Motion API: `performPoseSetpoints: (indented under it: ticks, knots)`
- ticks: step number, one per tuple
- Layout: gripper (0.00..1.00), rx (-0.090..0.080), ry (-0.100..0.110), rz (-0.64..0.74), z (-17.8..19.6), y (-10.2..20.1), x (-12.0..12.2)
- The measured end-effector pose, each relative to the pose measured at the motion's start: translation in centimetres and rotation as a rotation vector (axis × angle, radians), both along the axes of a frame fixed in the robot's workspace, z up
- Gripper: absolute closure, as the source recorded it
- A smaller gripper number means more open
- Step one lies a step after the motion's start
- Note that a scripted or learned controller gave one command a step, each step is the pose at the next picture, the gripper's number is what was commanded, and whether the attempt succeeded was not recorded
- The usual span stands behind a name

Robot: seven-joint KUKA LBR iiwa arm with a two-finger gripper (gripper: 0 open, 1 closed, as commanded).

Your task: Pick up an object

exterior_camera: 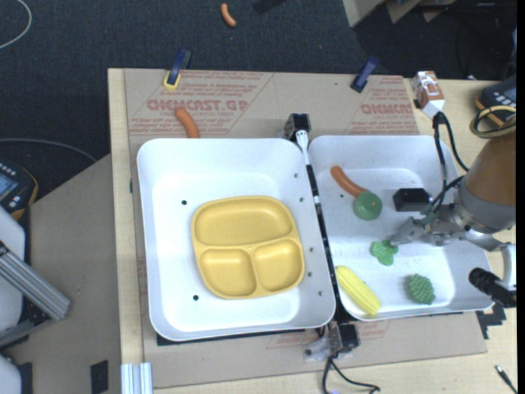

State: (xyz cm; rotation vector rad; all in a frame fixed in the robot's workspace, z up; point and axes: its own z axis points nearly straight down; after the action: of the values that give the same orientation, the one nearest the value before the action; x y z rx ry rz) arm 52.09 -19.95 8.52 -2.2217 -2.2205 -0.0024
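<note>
The right bin (pixel 385 148) holds several toy foods: an orange sausage (pixel 348 180), a round green fruit (pixel 367 206), a small green piece (pixel 383 252), a yellow corn cob (pixel 358 290) and a knobbly green item (pixel 420 289). My gripper (pixel 401 237) reaches in from the right, low over the bin floor. Its tip is just right of the small green piece and very near it. I see nothing held in it.
In the left bin (pixel 160 167) lies a yellow divided plate (pixel 246 246). A loose orange sausage (pixel 188 122) rests on the cardboard behind that bin. Clamps (pixel 175 71) sit at the bench's back edge. Cables (pixel 443 150) run along the right bin's far side.
</note>
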Motion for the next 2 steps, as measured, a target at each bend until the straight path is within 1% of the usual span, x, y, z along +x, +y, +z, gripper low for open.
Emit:
performPoseSetpoints:
  ticks: [1, 2]
  knots:
    - [1.0, -0.002, -0.007, 0.0, 1.3, 0.0, 0.2]
    - [1.0, -0.005, -0.007, 0.001, 7.6, -0.3, 0.0]
